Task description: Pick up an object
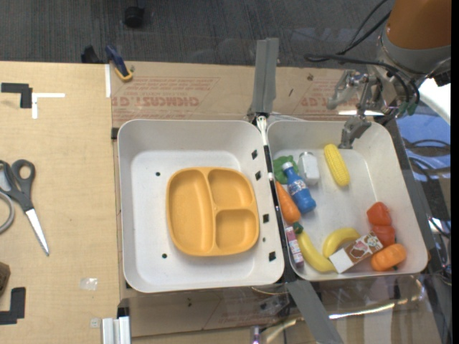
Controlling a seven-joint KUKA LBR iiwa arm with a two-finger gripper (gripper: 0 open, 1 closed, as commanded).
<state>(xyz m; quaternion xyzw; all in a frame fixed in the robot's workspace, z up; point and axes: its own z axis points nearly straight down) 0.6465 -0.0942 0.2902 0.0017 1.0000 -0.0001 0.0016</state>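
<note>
Highest toward the lens, the arm's orange band (423, 13) hangs above the jaws, which hover at the far rim of the right bin (373, 188). Whether they are released or clenched we cannot tell. Just nearside of them lies the corn cob (337, 165), likely light, stiff, slick plastic; we would pinch across its middle. Farther out sit the blue bottle (300, 190) and bananas (326, 246).
</note>
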